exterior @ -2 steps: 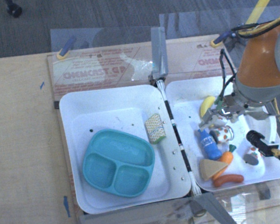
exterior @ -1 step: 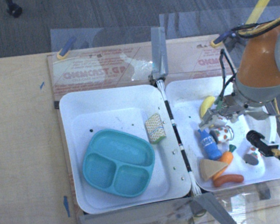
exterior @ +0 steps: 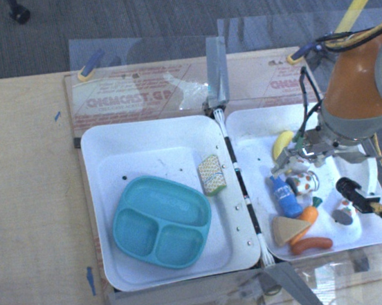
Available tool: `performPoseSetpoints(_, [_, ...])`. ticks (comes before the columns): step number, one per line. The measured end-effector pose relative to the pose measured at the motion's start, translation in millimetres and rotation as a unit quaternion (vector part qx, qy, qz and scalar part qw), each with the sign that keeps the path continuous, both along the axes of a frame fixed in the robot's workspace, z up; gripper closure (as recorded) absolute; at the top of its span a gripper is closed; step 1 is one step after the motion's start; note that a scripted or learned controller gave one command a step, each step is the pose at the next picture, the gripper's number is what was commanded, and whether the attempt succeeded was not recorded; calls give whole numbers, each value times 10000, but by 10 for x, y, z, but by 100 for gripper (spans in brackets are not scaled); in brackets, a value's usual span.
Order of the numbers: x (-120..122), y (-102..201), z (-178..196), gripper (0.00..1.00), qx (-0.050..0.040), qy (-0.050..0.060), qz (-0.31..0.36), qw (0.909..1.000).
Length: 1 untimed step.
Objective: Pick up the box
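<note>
While the patterned box (exterior: 211, 174) lies in the left bin (exterior: 99, 146), propped against the teal divided plate (exterior: 161, 220) at its two o'clock corner, the tool (exterior: 295, 159) hangs over the right bin (exterior: 379, 228), well apart from it. Beneath it toys crowd together (a banana (exterior: 282, 144), a blue bottle (exterior: 284, 195), a carrot (exterior: 309, 216)). Whether the tool is spread or closed, I cannot tell; nothing is visibly held.
</note>
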<state>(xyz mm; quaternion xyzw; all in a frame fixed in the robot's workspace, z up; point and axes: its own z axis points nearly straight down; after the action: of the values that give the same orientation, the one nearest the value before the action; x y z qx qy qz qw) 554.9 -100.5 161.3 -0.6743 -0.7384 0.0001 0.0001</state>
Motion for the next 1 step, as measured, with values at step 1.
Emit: performPoseSetpoints(1, [0, 0, 0, 0, 0, 0, 0, 10000])
